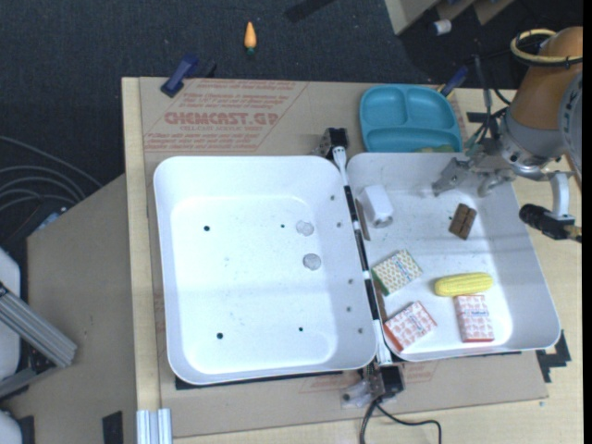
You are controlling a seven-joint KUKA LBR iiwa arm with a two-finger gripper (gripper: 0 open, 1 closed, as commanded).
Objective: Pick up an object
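The right bin (518,336) holds several objects: a white cup-like piece (376,203) near its left wall, a small brown block (462,220), a patterned box (397,271), a yellow corn-shaped toy (462,285), and two red-and-white packets (410,326) (474,318) at the front. My gripper (465,181) hangs over the back of this bin, reaching in from the upper right. Its fingers are spread open with nothing between them. The brown block lies just in front of it, apart from the fingers.
The left bin (185,248) has two small round grey discs (305,228) (312,262) near its right side. A teal divided tray (412,118) sits behind the right bin. A black clip (335,141) stands at the bins' shared back corner.
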